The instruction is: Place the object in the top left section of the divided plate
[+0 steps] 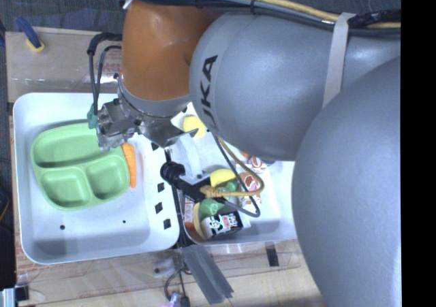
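Note:
A green divided plate (51,149) lies in the left white bin (82,237), with one long section at the back and two smaller ones in front. An orange carrot (129,165) lies along the plate's right rim, its upper end right under my gripper (111,130). The gripper hangs over the plate's back right corner, below the orange wrist band. The arm's bulk hides much of the gripper, and whether it touches the carrot cannot be told.
The right bin (272,227) holds a yellow fruit-like piece (193,124), another yellow piece (222,177) beside something green, a round container with a black-and-white label (221,222), and a striped item (253,163). The grey arm covers most of that bin.

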{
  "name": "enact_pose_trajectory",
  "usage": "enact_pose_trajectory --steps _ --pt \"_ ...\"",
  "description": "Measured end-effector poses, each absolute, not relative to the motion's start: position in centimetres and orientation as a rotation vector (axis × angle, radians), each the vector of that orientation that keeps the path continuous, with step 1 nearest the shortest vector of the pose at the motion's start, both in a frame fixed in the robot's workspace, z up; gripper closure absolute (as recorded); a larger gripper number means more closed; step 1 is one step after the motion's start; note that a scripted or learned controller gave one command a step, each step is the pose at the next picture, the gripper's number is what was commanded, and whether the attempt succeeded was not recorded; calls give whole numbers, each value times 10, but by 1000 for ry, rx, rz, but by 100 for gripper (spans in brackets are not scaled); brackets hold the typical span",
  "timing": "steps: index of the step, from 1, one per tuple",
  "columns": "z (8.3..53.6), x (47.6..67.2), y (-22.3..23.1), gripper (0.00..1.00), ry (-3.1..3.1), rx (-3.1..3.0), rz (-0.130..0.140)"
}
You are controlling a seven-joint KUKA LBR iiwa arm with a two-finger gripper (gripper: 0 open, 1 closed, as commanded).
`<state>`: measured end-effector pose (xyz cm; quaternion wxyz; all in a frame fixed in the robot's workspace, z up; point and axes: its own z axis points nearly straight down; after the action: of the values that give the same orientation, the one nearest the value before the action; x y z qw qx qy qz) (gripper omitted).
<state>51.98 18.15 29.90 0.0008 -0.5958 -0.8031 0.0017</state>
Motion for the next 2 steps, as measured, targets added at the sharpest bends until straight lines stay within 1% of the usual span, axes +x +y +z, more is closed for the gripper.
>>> enact_pose_trajectory --steps 1,2 --pt "299 520 182 0 -2522 -1870 5" --pt "309 520 183 100 -2530 -1859 7"
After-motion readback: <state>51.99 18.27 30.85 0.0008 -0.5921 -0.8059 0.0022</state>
